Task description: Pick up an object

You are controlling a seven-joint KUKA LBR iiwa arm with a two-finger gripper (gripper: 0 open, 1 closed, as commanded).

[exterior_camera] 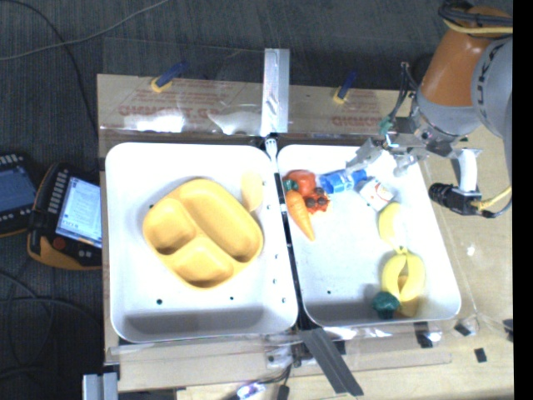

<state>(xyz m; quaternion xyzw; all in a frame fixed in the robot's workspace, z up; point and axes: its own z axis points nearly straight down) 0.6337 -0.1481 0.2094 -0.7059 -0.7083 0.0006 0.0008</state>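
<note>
Camera view: hand (372,152) state unclear, above blue bottle (343,179) lying left-right.

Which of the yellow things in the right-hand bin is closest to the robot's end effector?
The small yellow piece near the bin's middle right. It lies just below the end effector, while the larger yellow one sits down at the near corner.

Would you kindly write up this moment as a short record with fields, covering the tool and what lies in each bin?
arm: reaches in from the right, orange band above the wrist
tool: low over the right bin's far edge, by the blue-and-white item
left bin: yellow tray, pale piece at its far right
right bin: carrot, red item, blue-and-white item, banana, yellow shape, teal item
held: nothing seen between the fingers
outside bins: handheld pendant at left
</note>
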